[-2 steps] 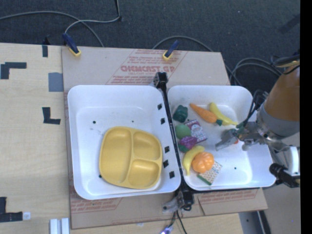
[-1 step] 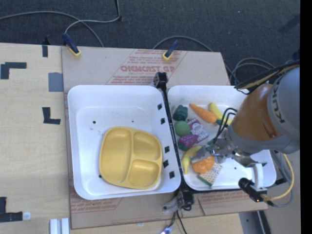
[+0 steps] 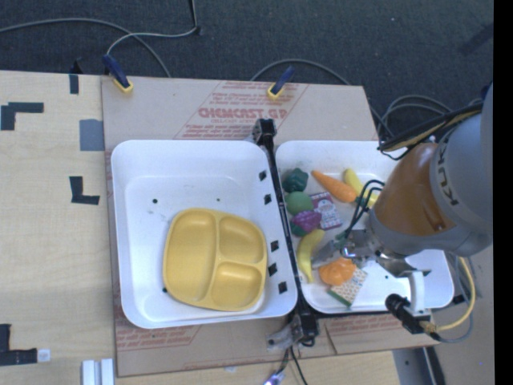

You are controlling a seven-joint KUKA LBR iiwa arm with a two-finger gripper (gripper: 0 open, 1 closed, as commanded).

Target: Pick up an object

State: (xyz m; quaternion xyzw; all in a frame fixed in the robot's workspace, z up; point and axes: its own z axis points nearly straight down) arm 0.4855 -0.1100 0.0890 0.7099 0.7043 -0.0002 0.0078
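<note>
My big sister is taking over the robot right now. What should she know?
Gripper: low in the right bin, over the toy food; open or shut cannot be told.
Things: orange fruit and banana beside the gripper; carrot, purple item and green item further back. Yellow tray lies in the left bin.
Done: nothing visibly picked up.
Left: grasp one object and lift it.

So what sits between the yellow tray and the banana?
In the camera view, the black-clipped divider where the two white bins meet lies between the yellow tray in the left bin and the banana in the right bin.
</note>
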